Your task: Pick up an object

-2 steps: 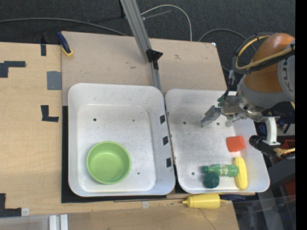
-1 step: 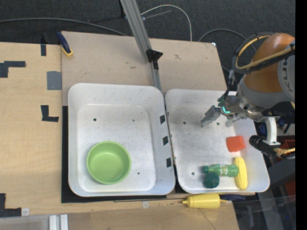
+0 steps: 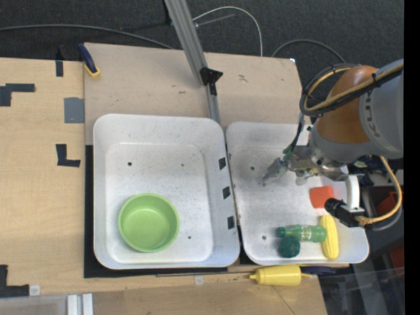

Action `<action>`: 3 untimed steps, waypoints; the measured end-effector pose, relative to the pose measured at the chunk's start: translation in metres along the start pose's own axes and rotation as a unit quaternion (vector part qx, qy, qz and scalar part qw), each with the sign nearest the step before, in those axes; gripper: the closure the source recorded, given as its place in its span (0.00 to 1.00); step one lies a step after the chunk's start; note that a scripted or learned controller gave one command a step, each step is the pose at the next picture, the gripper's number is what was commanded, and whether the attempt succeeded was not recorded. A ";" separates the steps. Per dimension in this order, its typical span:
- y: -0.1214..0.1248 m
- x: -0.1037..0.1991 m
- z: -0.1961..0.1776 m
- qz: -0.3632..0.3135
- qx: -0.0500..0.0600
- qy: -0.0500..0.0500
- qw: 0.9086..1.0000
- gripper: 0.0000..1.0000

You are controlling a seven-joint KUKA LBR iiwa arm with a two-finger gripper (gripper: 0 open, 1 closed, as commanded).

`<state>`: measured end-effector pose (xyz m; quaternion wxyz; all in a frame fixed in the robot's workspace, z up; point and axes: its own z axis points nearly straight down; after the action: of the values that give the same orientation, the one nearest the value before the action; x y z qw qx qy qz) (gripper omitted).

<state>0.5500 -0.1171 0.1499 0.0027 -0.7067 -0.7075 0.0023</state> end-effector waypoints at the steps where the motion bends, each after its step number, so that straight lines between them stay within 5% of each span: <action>1: 0.002 0.004 0.045 0.000 0.000 0.000 1.000 0.00; 2: 0.001 0.004 0.062 0.000 -0.003 -0.001 1.000 0.00; 3: 0.001 0.005 0.051 0.000 -0.002 0.000 1.000 1.00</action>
<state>0.5510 -0.1121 0.0988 0.0008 -0.7064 -0.7078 0.0010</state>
